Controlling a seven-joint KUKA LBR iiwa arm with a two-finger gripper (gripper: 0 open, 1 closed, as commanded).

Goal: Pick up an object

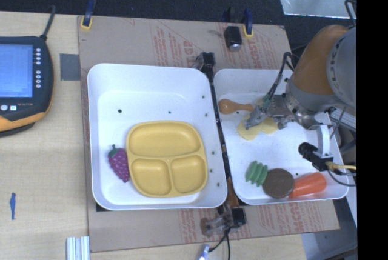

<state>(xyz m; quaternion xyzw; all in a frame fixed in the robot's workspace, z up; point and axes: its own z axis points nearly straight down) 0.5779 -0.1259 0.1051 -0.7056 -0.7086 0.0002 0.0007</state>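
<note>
Orange carrot (309, 185), brown disc (278, 182) and green ridged piece (256, 173) are seen below the pincer (267, 116) | pale yellow piece (256, 127) is pressed beneath it, beside a wooden spoon (233, 106) | pincer opening cannot be told | risk: piece is judged likely to slide away if grazed off-centre.

Divided tray (165, 157) and grapes (119, 163) in left bin (100, 89); spoon (233, 106), carrot (309, 185) in right bin (242, 195).
</note>
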